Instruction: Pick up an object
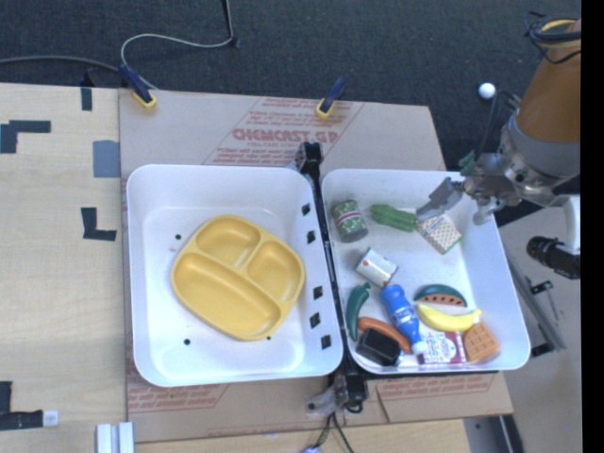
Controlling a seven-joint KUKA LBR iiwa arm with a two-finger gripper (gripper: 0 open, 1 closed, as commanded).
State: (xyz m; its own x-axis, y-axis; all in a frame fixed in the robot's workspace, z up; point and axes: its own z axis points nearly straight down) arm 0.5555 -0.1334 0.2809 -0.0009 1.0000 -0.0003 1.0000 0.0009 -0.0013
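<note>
Over on your right side of the worktop, the right-hand bin of smooth white plastic holds a heap of small toys: a squat green can, a knobbly green pickle, a short white cylinder, a blue bottle, a curved dark-green pepper, a glossy yellow banana lying against a watermelon slice, a gridded orange waffle, a hot dog, a black block and a flat printed carton. You will find the speckled beige sponge block, squarish and rough-looking, at the bin's far right corner, set apart from the heap. Your pincer hangs just above and beside that block, its grey fingers spread apart with nothing between them; the near fingertip sits right at the block's top edge, and you cannot tell from this slant whether it touches. The left-hand bin carries a rounded yellow plastic tray with three moulded compartments, lying tilted at its middle. Both bins rest on a sheet of brown printed cardboard, pinned at the back by two yellow-and-blue clamps.
</note>
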